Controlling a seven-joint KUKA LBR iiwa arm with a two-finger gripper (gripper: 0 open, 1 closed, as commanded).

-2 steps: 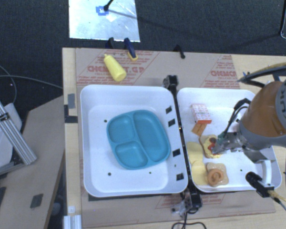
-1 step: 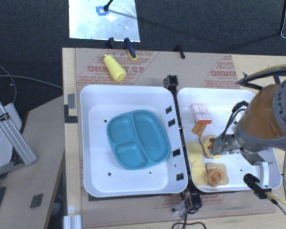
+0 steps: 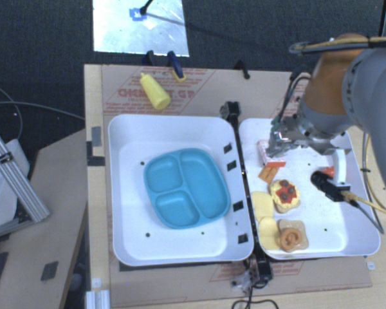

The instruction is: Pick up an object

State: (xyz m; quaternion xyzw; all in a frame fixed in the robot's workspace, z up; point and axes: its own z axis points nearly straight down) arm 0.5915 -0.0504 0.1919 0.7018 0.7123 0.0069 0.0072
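The grey arm (image 3: 347, 89) hangs over the right bin (image 3: 357, 234); whether its gripper (image 3: 278, 140) is apart or together, I cannot tell. At its 6 o'clock lies an orange block (image 3: 269, 172), then a jam tart (image 3: 285, 195). A blue tray (image 3: 186, 187) fills the left bin (image 3: 125, 172).

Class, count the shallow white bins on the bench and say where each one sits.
2. The left bin sits on the bench's left side and holds a blue divided plate. The right bin sits beside it, under the arm; the arm hides part of it.
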